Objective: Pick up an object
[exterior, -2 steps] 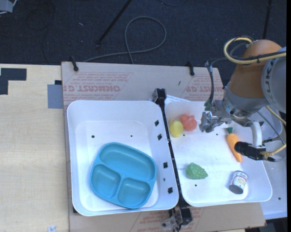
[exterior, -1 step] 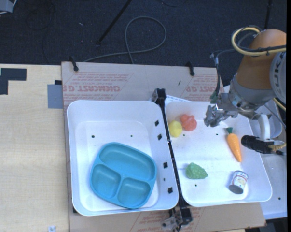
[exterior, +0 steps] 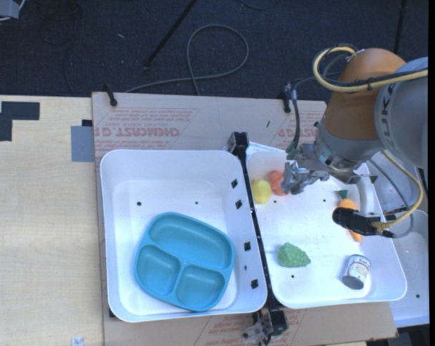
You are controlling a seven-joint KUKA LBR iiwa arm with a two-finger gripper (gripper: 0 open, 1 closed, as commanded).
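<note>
You see two glossy white plastic bins (exterior: 123, 193); the left one bears a smooth blue plastic divided tray (exterior: 182, 260), all on a matt pale wood counter (exterior: 37, 222).

The arm (exterior: 390, 114) was cut by the right edge of the frame; the gripper (exterior: 295, 179) hid part of the orange-red object (exterior: 276, 181); the small can's (exterior: 356, 271) label was too small to read.
</note>
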